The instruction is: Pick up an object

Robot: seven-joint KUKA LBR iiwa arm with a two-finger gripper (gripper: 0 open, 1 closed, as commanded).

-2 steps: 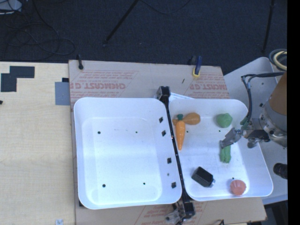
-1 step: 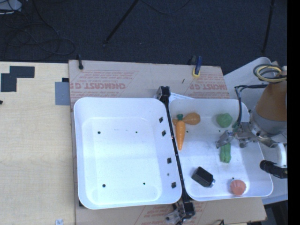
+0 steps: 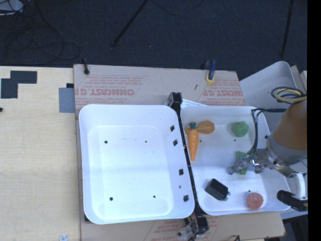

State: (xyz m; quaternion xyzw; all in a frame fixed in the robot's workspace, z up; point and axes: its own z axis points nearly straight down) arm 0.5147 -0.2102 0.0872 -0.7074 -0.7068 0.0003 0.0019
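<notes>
1. Camera view takes in two shallow white bins of smooth plastic with rounded corners: the left bin [image 3: 130, 167] and the right bin [image 3: 228, 205], which touch along a black divider [image 3: 181, 149].
2. Five loose things lie in the right bin: one orange carrot [image 3: 192, 143], tapered and glossy with a green top, just beside the divider; one rounded orange-brown piece [image 3: 206, 127] touching the carrot's top; one lumpy green ball [image 3: 240, 129] farther from the divider; one black boxy block [image 3: 217, 189] (matte, tilted) toward the near rim; one round reddish ball [image 3: 255, 200] farther from the divider than the block.
3. One gripper [image 3: 239, 166], of grey metal, sits low over the right bin, with something green at its tips; I cannot tell whether its fingers are parted or closed.
</notes>
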